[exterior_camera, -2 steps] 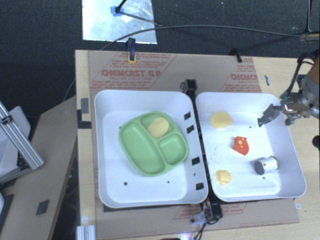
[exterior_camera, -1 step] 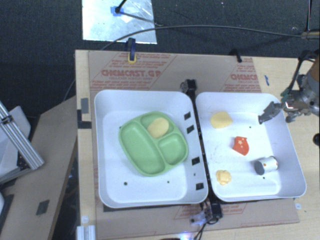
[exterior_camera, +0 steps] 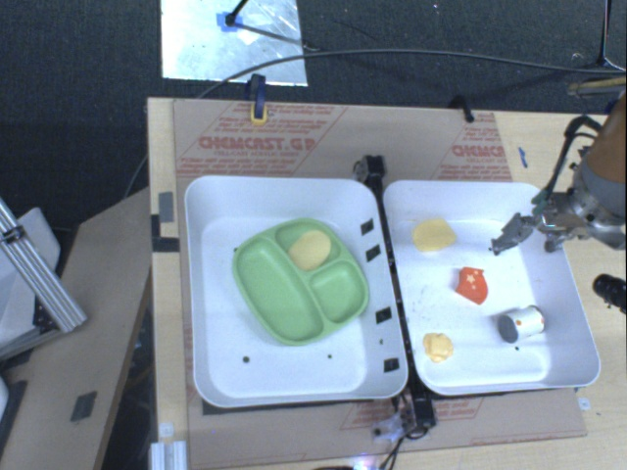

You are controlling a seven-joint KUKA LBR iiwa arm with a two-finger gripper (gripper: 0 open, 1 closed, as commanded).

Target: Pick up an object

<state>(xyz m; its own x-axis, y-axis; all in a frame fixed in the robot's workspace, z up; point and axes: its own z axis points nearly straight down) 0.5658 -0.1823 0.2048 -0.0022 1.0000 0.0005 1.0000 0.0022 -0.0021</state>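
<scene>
Though my pincer (exterior_camera: 529,233) hangs spread and empty, the red piece (exterior_camera: 472,284) looks light, stiff (maybe slick) — grip its flanks.

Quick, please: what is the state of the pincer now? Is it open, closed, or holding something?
Pincer: open, holding nothing, above the right bin, apart from the red piece.

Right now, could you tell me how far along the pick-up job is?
Early stage. Done: the gripper has reached over the right bin, fingers spread, nothing between them. In hand: lining up above the red piece, I'd guess, though which item it wants is unclear. Left: descend, close and lift. The two yellow pieces and the small cylinder lie loose on the bin floor.
</scene>
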